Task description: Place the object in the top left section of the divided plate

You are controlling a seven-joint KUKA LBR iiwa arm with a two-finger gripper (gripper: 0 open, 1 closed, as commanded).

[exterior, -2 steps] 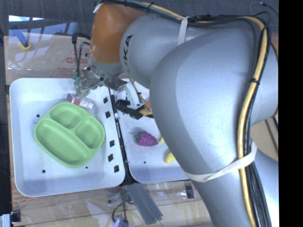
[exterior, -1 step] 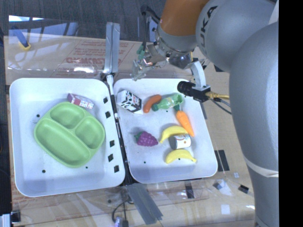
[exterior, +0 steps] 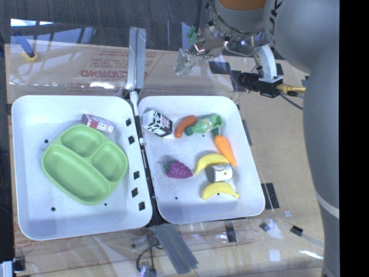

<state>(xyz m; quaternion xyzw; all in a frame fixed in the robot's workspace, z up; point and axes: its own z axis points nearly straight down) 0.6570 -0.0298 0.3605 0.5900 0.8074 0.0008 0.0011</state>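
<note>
Camera view: glossy green three-section plate (exterior: pixel 85 163) lies smooth and rounded; tool (exterior: pixel 187 59) state indiscernible

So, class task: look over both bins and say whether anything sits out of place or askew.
One thing stands out: a small carton in the left bin lies beside the green divided plate, against its upper rim, not in a section. The toy food in the right bin is jumbled, nothing spilled.

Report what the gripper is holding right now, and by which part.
Cannot be told. The two-finger gripper hangs above the far edge of the right white bin, and its blurred tips show no clear object between them.
</note>
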